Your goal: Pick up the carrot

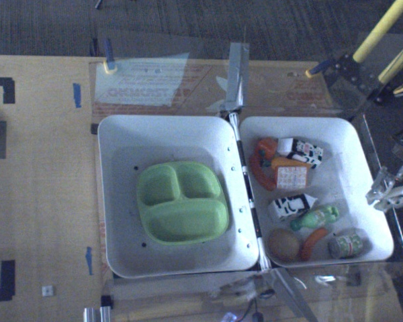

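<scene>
Where two white bins sit side by side, the left bin (121, 139) holds a green divided plate (182, 202); the right bin (363, 153) is crowded, its slim orange carrot (314, 242) wedged between a brown potato (285, 245), green bottle (316, 218) and can (348, 244); the gripper (388, 194) hovers at the right rim, fingers unreadable

Bench (40, 200) is tan wood with black corner marks (1, 89) and short blue tape strips (76, 94). Both bins white: left bin (114, 139), right bin (363, 146). Left one has a light green divided plate (182, 203). Right one: carrot (314, 242) is orange-red; green bottle (316, 217); brown round item (284, 244); two black-and-white cow-patterned cartons (304, 152) (292, 206); orange box with a pale gridded face (291, 176); red-orange item (264, 159) along the left wall; greenish-grey can with a patterned label (347, 243). End effector (389, 192) silver-grey. Yellow poles (386, 22) top right, floor (255, 9) dark grey carpet.
</scene>
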Available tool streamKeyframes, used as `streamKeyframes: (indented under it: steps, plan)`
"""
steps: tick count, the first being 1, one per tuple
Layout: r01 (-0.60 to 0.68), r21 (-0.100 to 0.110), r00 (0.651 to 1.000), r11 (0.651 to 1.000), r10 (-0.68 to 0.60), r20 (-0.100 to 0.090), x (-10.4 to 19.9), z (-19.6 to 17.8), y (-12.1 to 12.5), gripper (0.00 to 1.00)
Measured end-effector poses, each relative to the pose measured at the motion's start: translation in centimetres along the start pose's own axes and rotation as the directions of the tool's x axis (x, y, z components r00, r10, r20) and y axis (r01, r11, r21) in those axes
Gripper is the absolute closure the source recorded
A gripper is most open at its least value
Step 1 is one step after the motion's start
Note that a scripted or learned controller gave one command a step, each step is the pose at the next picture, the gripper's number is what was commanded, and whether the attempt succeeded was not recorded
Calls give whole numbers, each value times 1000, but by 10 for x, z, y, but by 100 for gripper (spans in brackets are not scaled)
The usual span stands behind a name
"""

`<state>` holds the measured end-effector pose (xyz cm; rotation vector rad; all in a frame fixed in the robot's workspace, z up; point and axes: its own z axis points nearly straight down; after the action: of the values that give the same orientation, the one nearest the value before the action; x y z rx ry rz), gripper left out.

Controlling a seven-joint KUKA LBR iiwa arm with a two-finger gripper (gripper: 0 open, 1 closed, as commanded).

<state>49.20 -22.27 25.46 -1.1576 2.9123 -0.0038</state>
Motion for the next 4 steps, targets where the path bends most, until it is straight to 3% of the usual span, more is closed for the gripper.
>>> streamKeyframes:
  steps: [1,2,3,4]
  plan:
    - [357,-1,934,934,-357,0,-2,-22,-1,100]
    - [237,0,971,971,-237,2,-48,21,-33,100]
    - [333,-6,943,943,-333,-1,-8,11,25,100]
    - [494,-2,870,870,-494,1,-18,-22,35,100]
